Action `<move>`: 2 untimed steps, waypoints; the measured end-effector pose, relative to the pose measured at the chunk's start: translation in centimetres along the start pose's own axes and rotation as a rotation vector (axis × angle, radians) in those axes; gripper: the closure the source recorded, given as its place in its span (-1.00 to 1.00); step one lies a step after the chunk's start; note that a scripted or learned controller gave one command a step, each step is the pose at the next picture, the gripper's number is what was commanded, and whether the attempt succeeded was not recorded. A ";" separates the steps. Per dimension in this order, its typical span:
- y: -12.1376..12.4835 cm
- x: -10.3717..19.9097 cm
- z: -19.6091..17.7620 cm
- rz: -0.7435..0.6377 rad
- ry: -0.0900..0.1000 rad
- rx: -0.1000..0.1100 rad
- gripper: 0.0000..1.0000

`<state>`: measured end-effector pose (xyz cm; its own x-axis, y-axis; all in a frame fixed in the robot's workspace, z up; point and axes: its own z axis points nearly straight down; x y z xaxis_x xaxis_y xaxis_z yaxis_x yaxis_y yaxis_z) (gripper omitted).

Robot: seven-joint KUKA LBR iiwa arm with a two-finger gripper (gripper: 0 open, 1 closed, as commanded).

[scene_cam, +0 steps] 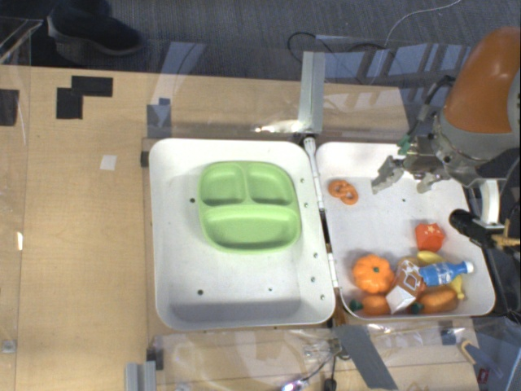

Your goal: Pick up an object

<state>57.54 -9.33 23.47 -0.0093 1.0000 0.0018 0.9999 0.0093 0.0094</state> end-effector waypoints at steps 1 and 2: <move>-4.1 -0.1 12.8 -0.005 -0.001 0.008 -1.00; -8.3 -0.2 14.3 0.029 -0.003 -0.012 -1.00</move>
